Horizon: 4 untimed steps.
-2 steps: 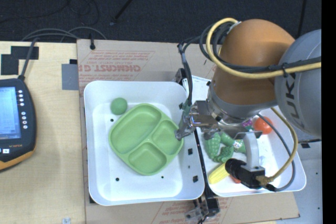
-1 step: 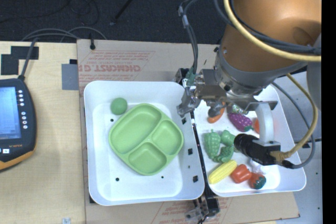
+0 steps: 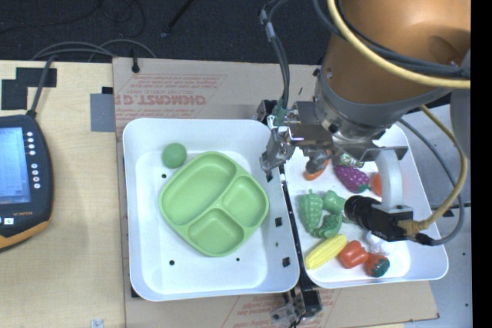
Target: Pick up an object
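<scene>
My gripper point(image 3: 274, 152) hangs over the divider between the two bins, at the upper left corner of the right bin point(image 3: 430, 261), below the big orange band of the arm. The right bin holds a green leafy vegetable point(image 3: 319, 213), a purple bunch of grapes point(image 3: 351, 177), an orange carrot piece point(image 3: 314, 172), a yellow corn cob point(image 3: 326, 250), a red pepper point(image 3: 352, 253) and a strawberry point(image 3: 377, 265). I see none of these in the gripper. The arm hides the back of the right bin.
The left bin point(image 3: 146, 265) holds a green divided plate point(image 3: 214, 203) and a small green ball point(image 3: 174, 155). A black cable fitting point(image 3: 373, 216) of the arm lies over the right bin. A handheld control pendant point(image 3: 19, 177) rests at the bench's left.
</scene>
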Motion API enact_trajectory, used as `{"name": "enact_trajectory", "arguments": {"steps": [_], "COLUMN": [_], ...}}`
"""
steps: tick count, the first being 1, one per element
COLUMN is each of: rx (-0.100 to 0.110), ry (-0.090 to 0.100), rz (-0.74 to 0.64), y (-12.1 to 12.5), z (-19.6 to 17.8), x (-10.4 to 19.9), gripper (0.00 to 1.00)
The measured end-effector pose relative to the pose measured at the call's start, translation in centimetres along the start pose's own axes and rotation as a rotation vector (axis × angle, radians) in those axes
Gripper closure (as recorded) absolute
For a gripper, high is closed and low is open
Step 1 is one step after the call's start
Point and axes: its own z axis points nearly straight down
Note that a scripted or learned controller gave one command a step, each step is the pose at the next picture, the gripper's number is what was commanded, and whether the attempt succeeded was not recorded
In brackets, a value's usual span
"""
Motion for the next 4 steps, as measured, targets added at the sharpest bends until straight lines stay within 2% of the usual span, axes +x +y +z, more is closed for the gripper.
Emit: {"name": "enact_trajectory", "arguments": {"steps": [1,2,3,4], "rx": [0.006,-0.007,-0.021,0.001], "ry": [0.000,0.004,0.007,-0.001], "rz": [0.010,0.007,0.006,-0.001], "y": [-0.1,0.0,0.0,0.0], "z": [9.6,6.0,-9.1,-9.1], "x": [-1.7,-0.3,1.2,1.4], "gripper": [1.00,1.00,1.00,1.00]}}
